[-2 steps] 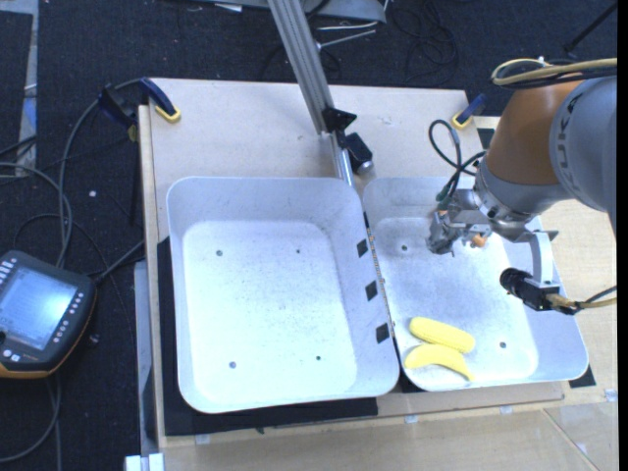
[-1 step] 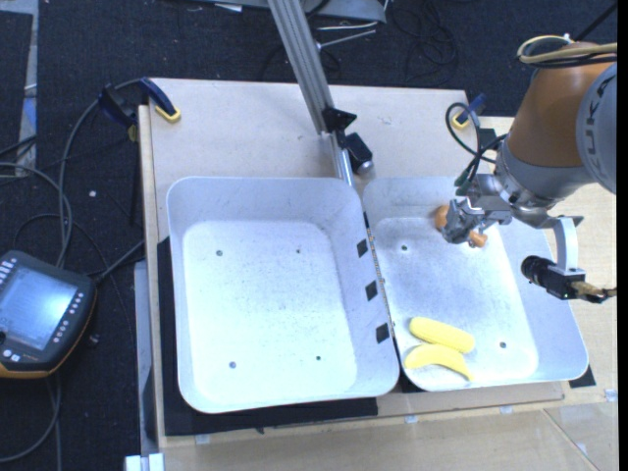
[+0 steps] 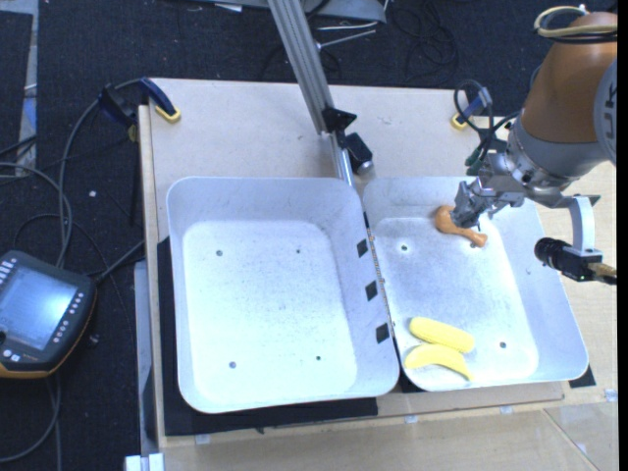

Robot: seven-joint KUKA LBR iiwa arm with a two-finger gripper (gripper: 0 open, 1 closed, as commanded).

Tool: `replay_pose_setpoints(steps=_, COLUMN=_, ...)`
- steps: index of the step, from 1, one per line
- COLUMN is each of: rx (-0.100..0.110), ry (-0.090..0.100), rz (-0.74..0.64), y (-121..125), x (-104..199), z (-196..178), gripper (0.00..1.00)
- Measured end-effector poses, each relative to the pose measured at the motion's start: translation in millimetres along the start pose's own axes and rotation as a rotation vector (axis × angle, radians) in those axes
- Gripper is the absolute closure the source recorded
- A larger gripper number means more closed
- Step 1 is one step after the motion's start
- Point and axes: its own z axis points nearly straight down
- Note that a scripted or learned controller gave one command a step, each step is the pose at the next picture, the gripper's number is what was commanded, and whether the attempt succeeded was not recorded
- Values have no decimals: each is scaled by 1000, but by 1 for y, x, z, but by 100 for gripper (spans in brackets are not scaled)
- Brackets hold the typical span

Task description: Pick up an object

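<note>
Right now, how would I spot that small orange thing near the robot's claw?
Find the right-hand white bin. At its far end, under the gripper, lies a small orange object. The two other objects, at the near end, are yellow.

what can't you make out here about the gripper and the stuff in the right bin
- Gripper, camera view: too small and dark to tell if the fingers are open or shut.
- Orange object: the gripper covers its upper right part, so its shape and any grasp are unclear.
- Two yellow pieces: too small to say what they are or if they touch.
- Arm: cut off by the right edge.
</note>
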Motion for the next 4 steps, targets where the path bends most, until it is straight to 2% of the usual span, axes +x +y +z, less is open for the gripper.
replay_pose_setpoints(steps=1, rx=1, ry=0, rz=0, y=1, x=0, z=-36, gripper=100)
replay_pose_setpoints(steps=3, rx=5, ry=1, rz=-3, y=-15, x=93, z=-32, gripper=100)
replay_pose_setpoints(steps=4, rx=6, ry=1, rz=-4, y=-16, x=140, z=-10, gripper=100)
